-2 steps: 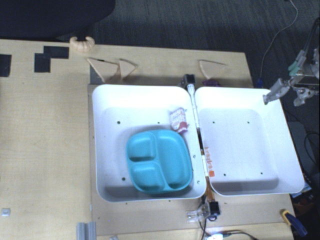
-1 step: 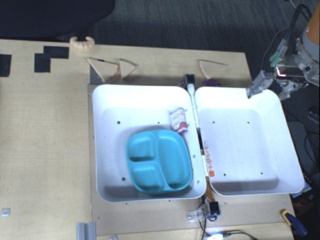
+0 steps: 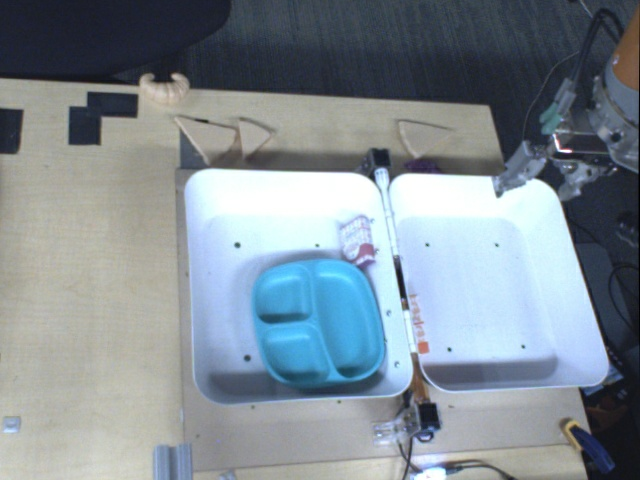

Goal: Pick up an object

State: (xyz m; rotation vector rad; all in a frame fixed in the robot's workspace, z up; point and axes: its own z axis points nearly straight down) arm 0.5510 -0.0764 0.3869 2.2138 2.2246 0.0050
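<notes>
A teal divided plate [image 3: 318,320] lies flat in the left white bin [image 3: 215,268], toward its front. Just behind the plate, close to the bin's right wall, sits a small red and white packet [image 3: 357,240]. My gripper [image 3: 547,175] hangs over the far right corner of the right bin [image 3: 500,298], well away from both objects. It stands open, its two fingers apart with nothing between them.
A black and white divider strip [image 3: 392,238] runs between the two bins. Wooden triangular brackets [image 3: 225,136] stand behind the bins. Cables and arm hardware [image 3: 590,118] crowd the upper right. Wires and a small clip [image 3: 415,423] lie at the bench's front edge.
</notes>
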